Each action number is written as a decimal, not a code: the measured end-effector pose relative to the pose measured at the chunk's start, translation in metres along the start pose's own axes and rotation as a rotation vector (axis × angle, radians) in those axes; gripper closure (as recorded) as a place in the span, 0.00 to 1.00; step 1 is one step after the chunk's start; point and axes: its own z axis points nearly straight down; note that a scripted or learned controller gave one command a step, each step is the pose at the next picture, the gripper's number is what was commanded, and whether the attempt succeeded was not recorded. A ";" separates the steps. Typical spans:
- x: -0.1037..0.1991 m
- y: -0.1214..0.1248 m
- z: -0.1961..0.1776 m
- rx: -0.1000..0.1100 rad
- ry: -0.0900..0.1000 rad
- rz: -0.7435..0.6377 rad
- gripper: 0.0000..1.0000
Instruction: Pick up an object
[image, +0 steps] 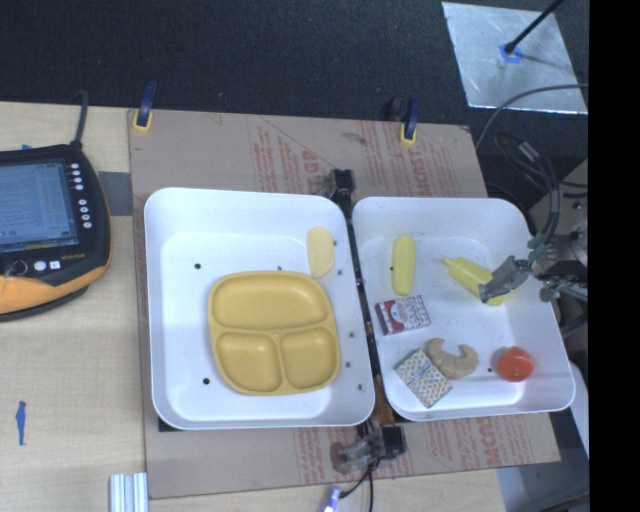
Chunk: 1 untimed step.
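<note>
Camera view: gripper (505, 277) hovering at right bin's (520, 405) far-right side, jaw state unclear, touching yellow bottle (466, 270); risking nudging it away

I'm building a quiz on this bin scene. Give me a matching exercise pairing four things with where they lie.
Things:
1. divided yellow tray
2. red ball
3. corn cob
4. tablet

Places:
A. right bin, upper left
B. bench, left of both bins
C. left bin
D. right bin, lower right corner

Pairs: 1-C, 2-D, 3-A, 4-B
</note>
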 end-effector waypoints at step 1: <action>0.022 0.059 0.105 0.003 -0.001 -0.001 0.00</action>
